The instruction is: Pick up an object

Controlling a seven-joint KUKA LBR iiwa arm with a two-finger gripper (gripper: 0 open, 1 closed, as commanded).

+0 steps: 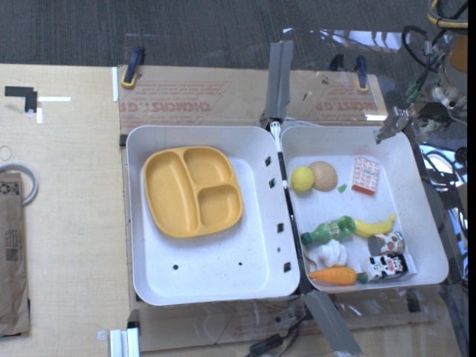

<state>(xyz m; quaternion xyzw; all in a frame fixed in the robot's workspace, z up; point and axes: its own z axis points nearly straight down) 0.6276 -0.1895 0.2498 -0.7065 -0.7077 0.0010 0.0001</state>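
Note:
The right bin (424,199) holds a yellow lemon (302,178) beside a tan round item (324,174), a red-and-white box (365,175), a green bottle (329,230), a banana (374,225), a white lumpy item (329,253), a carrot (333,276) and two small cow-print cartons (387,265). My gripper (389,128) hangs over the bin's far right corner, apart from every object, nearest the red-and-white box. It holds nothing that I can see.
The left bin (156,274) carries a yellow divided plate (193,192). A grey post (279,80) stands behind the seam between the bins. Blue clamps (134,65) pin the cardboard at the back. A brown paper bag (11,251) lies far left.

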